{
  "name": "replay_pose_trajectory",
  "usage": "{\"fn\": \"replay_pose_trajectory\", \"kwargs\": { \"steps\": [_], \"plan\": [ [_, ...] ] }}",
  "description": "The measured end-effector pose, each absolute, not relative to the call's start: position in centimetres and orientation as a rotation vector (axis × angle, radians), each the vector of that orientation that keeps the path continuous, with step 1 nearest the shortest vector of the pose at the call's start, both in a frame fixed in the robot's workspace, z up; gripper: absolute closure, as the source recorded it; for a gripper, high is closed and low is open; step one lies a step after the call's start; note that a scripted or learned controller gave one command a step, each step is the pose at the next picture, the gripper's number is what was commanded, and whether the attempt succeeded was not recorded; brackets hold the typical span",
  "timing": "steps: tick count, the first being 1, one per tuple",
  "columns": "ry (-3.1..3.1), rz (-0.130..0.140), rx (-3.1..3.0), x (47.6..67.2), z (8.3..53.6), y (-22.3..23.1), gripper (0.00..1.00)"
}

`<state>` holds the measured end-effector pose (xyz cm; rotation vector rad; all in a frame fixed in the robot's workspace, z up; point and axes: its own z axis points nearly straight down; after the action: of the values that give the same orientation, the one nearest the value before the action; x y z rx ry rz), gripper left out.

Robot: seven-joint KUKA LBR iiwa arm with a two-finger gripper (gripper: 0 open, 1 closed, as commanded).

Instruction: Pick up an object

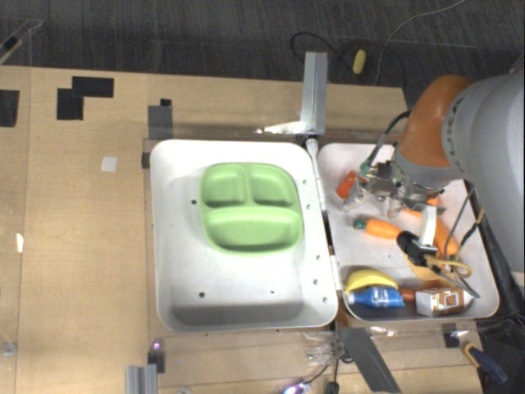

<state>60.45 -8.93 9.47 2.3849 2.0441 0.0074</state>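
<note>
Nearest, at six o'clock in the right bin (490, 295), lay a yellow banana (369, 281), a blue bottle (379, 300) and a white carton (441, 302). Beyond, toward the bin's middle, an orange carrot (379, 229) looked light, stiff and slick, best taken across its middle. At twelve o'clock hung the claw (385, 189); whether clenched, I cannot tell.

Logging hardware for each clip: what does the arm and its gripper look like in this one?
The arm is a thick, rounded, light grey body with a glossy orange band above the wrist. Below that sits a darker metallic gripper assembly with small silvery parts. Thin dark cables loop beside the wrist and trail down the arm's side over the right bin.
</note>
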Motion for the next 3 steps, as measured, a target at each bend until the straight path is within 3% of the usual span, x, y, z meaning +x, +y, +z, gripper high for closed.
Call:
{"fn": "replay_pose_trajectory", "kwargs": {
  "steps": [1,2,3],
  "plan": [
    [2.195,0.017,2.236,54.6,9.1,-11.6,0.0],
    [2.202,0.028,2.228,55.0,10.3,-11.3,1.0],
    [2.178,0.014,2.251,59.8,9.0,-10.7,1.0]
  ]
}}
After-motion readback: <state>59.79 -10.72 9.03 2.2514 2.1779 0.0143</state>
